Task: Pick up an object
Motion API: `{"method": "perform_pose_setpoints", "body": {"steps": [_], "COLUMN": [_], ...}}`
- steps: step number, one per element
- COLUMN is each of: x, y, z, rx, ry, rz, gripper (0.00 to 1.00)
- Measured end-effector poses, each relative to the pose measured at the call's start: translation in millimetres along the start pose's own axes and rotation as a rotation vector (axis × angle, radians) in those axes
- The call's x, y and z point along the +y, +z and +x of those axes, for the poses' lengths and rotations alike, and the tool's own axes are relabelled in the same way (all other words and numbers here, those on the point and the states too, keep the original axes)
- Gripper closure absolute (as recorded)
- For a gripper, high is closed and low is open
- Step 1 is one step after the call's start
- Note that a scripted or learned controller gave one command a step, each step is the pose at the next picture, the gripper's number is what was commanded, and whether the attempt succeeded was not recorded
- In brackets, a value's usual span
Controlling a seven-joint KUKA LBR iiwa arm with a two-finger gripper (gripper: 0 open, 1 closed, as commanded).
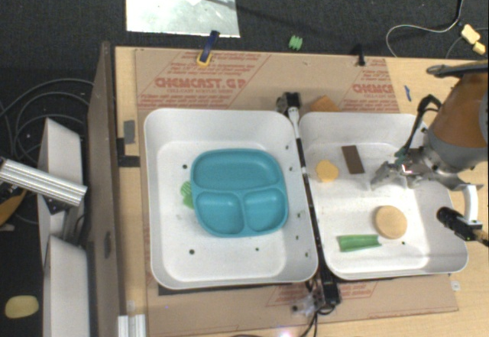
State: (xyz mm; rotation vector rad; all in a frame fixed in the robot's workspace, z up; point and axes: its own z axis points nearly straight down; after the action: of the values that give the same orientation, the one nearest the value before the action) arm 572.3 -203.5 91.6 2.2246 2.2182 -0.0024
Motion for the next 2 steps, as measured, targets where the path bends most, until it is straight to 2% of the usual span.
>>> {"method": "perform_pose_setpoints", "body": {"steps": [1,2], "x": [-81.7,-27.1], "y": [7.9,-2.8], "z": [45.6,81.4], "rx": [0.004,0.001], "ry": [-0.002,-0.012], "rz": [0.004,-0.007], "gripper": [0.0,0.0]}}
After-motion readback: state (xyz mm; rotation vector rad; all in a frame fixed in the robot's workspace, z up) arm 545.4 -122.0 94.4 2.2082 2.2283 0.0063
